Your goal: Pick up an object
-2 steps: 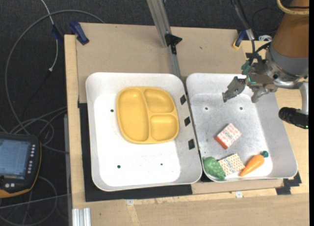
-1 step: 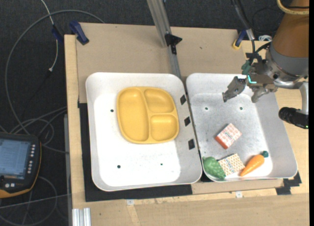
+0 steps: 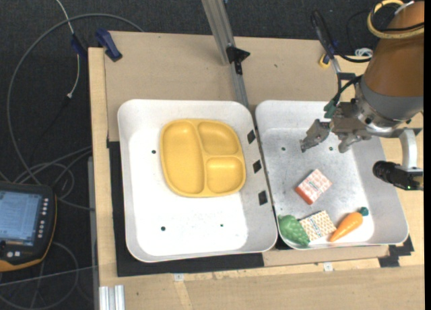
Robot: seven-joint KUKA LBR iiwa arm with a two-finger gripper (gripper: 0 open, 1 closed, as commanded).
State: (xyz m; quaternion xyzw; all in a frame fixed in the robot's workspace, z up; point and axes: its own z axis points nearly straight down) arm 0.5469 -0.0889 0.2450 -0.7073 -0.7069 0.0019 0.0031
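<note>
My gripper (image 3: 331, 139) hangs over the upper middle of the right bin (image 3: 283, 167), its two fingers spread apart with nothing between them. Below it in that bin lies a small red and white box (image 3: 314, 186). Along the bin's front edge sit a green vegetable toy (image 3: 293, 229), a tan patterned packet (image 3: 318, 224) and an orange carrot (image 3: 347, 225). All of these rest on the bin floor, apart from the gripper.
The left bin (image 3: 135, 187) holds a yellow divided plate (image 3: 202, 156). A metal post (image 3: 214, 5) rises behind the bins. Black clips (image 3: 256, 166) mark the seam between the bins. A black part of the arm (image 3: 397, 174) overhangs the right bin's right side.
</note>
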